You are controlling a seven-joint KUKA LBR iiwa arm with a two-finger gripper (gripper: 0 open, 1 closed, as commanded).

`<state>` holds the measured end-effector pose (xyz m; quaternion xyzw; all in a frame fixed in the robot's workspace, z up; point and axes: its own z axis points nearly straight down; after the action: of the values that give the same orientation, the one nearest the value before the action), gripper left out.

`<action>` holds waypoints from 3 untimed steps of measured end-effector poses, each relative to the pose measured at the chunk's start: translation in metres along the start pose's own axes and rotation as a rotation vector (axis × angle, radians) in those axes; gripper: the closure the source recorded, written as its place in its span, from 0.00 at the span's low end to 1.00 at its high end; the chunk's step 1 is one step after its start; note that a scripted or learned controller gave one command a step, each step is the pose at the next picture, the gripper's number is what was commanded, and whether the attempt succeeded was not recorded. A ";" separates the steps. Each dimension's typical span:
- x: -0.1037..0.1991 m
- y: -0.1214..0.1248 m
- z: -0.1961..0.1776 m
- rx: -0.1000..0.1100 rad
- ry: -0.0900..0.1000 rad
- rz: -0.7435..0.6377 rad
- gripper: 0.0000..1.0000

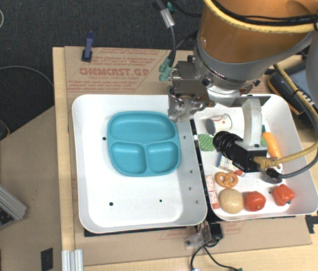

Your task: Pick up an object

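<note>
The gripper hangs over the far end of the ridge between the two white bins, under the big orange-banded wrist. Nothing is visibly held in it. The right bin holds several small things: a pretzel, a beige roll, a red tomato, another red piece, an orange carrot, a green piece and a small white cup. All of them lie to the right of and nearer than the gripper. The arm hides the far part of the right bin.
A teal divided plate lies in the left bin, just left of the gripper. Both bins rest on a cardboard sheet bearing a blue clip. Cables run over the right bin's right side.
</note>
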<state>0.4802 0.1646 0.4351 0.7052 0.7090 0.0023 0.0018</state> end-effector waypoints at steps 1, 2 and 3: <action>-0.055 -0.003 0.080 0.016 -0.004 0.013 1.00; -0.021 0.000 -0.028 -0.008 0.005 0.000 1.00; 0.049 -0.002 0.001 0.012 -0.001 -0.003 1.00</action>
<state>0.4779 0.2139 0.4347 0.7040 0.7102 -0.0021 -0.0020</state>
